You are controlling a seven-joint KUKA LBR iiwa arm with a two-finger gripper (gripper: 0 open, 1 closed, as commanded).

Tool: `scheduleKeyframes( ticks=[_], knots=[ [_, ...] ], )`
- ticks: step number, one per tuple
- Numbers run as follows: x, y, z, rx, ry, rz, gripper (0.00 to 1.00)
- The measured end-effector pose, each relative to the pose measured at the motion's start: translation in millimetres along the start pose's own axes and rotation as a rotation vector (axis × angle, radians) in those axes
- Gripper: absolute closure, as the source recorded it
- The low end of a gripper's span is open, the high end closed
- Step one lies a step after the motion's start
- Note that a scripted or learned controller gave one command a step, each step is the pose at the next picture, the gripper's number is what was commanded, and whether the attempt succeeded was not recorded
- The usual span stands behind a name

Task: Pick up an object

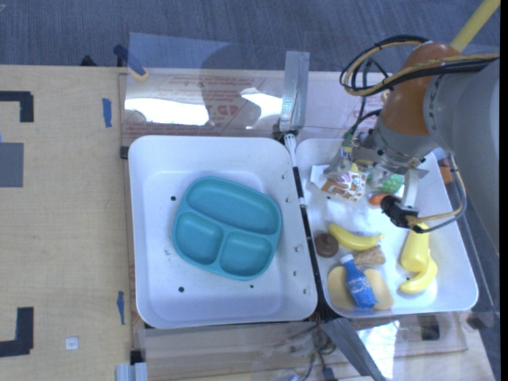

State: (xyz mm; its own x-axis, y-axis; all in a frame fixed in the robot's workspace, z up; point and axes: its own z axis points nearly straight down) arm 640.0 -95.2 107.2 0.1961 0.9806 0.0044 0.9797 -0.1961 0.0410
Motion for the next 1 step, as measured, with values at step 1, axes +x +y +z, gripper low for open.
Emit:
scheduleKeyframes(
  ticks=[1],
  knots=[
    [26.3, -18.2, -81.1, 0.035, -0.003, -0.008, 0.0]
  ],
)
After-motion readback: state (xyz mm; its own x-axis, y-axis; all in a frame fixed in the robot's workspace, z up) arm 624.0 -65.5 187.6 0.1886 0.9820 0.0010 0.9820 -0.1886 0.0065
